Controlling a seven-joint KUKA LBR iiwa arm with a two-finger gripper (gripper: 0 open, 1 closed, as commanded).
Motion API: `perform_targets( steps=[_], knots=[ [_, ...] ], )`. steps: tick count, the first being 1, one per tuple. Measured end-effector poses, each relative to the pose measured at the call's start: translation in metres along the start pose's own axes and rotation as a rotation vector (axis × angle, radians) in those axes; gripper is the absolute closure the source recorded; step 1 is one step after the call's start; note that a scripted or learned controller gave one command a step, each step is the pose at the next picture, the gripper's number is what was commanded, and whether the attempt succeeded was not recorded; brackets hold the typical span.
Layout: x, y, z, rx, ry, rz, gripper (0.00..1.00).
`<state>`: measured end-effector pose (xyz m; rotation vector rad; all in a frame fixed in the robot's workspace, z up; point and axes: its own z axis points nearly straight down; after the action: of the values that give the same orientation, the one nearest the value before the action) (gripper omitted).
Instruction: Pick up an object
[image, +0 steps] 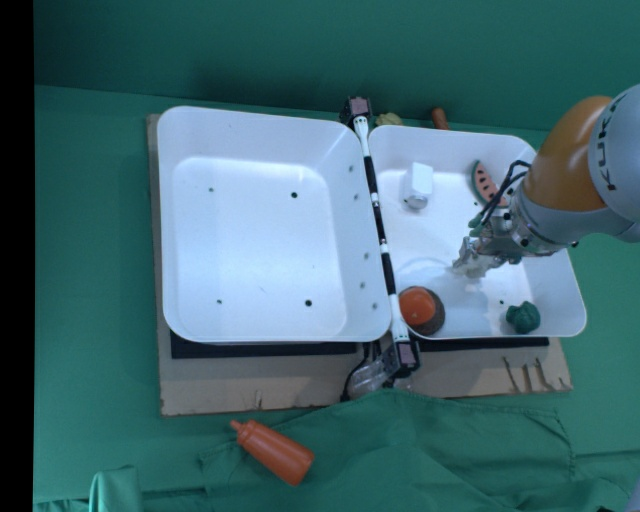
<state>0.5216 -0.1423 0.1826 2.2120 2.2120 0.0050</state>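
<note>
The metal two-finger gripper (470, 262) hangs above the glossy white plastic right bin (560, 300); its state I cannot tell. A round orange-brown ball (421, 308) lies near its front-left corner.

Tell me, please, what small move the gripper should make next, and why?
Probably slide toward the orange and brown ball. The gripper hangs over bare floor of the right bin, with nothing under it, and that ball is the nearest thing.
</note>
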Motion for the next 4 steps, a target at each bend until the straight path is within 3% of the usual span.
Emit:
perform_targets(
  steps=[1, 2, 3, 4],
  knots=[
    [0.040, 0.011, -0.100, -0.003, 0.005, -0.003, 1.00],
    [0.102, 0.083, -0.115, 0.000, 0.007, -0.005, 1.00],
    [0.097, 0.079, -0.113, 0.007, 0.005, 0.003, 0.00],
    [0.119, -0.004, -0.097, 0.016, 0.008, 0.004, 0.00]
  ],
)
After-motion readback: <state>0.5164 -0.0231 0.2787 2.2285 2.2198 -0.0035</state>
